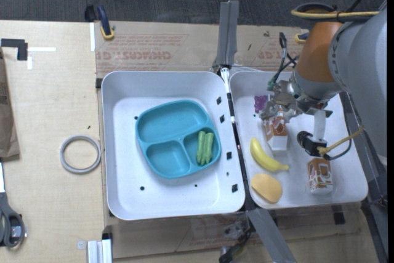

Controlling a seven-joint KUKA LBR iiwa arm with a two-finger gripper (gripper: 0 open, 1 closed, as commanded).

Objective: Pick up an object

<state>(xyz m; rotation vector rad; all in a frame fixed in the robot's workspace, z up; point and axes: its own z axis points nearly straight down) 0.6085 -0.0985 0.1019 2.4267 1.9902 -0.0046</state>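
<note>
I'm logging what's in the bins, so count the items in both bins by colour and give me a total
Blue: 1, tray
Green: 1, bean pods
Yellow: 2, banana, lemon
Orange and white: 2, cartons
Purple: 1, small item
Total: 7

1. Grey arm (363,46) reaching in from the right, bent downward.
2. Orange band (317,52) sitting just above the wrist.
3. Gripper (277,115) pointing down, low over the right side; cables looping beside it.
</note>
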